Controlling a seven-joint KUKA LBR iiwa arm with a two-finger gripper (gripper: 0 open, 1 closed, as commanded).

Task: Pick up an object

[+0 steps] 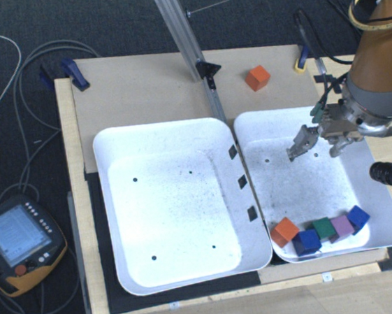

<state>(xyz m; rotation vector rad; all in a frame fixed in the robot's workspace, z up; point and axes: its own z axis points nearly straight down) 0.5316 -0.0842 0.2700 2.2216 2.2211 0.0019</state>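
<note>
Six small blocks were what I counted from my station. Five sat bunched along the near rim of the right bin [387,198]: an orange block [284,230], a dark blue block [306,241], a green block [324,228], a purple block [342,225] and a second blue block [357,217]. They ran in a touching row, orange at the left end, the second blue at the right end. A sixth, a loose orange block [258,77], lay on the bare bench [139,89] behind the bins, well apart from the rest. Two bins stood side by side, and the left bin [116,197] held no blocks that I could see.

Most of the right bin's floor lay open between its far wall and the block row, so I had free room there. The row itself crowded the near wall, with little margin on that side.

I saw the arm [378,54] come in from the right over the right bin's far half, wrist tilted toward the bin's middle. The gripper [318,144] hung above bare floor, well away from the blocks, its two fingers spread apart with nothing between them. A metal pole [182,31] slanted down to the seam between the bins.
</note>
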